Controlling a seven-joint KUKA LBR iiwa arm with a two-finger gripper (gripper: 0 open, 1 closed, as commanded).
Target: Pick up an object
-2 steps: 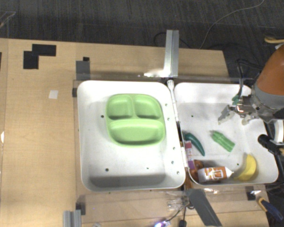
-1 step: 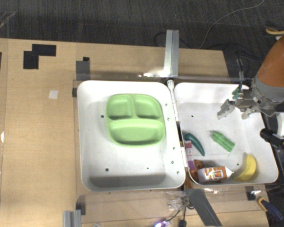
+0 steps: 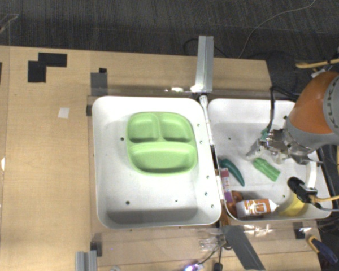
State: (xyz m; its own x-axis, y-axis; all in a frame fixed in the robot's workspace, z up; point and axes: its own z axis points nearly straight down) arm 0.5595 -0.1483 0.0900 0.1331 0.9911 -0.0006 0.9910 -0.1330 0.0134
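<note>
Tool (image 3: 264, 149) perhaps beside green object (image 3: 266, 169)

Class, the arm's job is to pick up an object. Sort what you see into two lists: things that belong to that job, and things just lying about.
Job in hand:
- two-finger gripper
- light green block below it
- dark green curved piece
- brown bottle lying flat
- yellow object
- right white bin

Lying about:
- green divided plastic tray
- left white bin

You can't read pincer (image 3: 259, 149) finger spread: too small, blurred. Arm (image 3: 322, 109) cut by right edge. Yellow object (image 3: 294, 206) partly behind black cable (image 3: 303, 187). Bottle (image 3: 254, 207) label illegible.
</note>
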